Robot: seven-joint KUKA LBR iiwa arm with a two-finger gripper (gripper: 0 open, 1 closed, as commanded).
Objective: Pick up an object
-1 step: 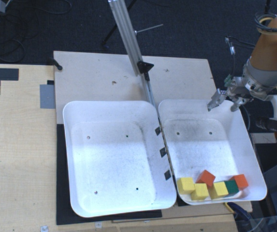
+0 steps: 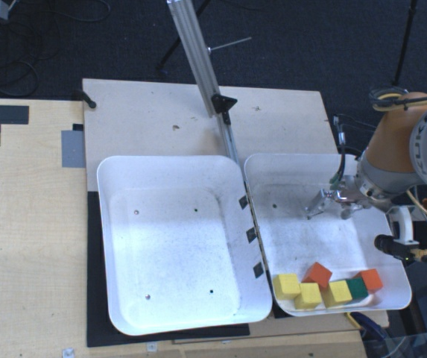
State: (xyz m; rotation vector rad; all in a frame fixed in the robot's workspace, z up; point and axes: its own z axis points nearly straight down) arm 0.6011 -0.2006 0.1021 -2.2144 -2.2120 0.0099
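the small coloured wooden cubes [image 2: 325,286], yellow, red-orange and green, cluster against the near edge of the right shallow white bin [image 2: 288,185]. the metal two-finger hand [image 2: 332,200] hangs over the bin's middle, farther back from them; whether it is released or clenched, i cannot tell.

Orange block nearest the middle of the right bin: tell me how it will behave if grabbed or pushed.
The orange block looks like a stiff cube with flat faces, so it should slide rather than roll. It sits turned at an angle and seems to touch the yellow block, so a push would probably shift both. It looks small, likely light. The tool hangs well above it in the camera view.
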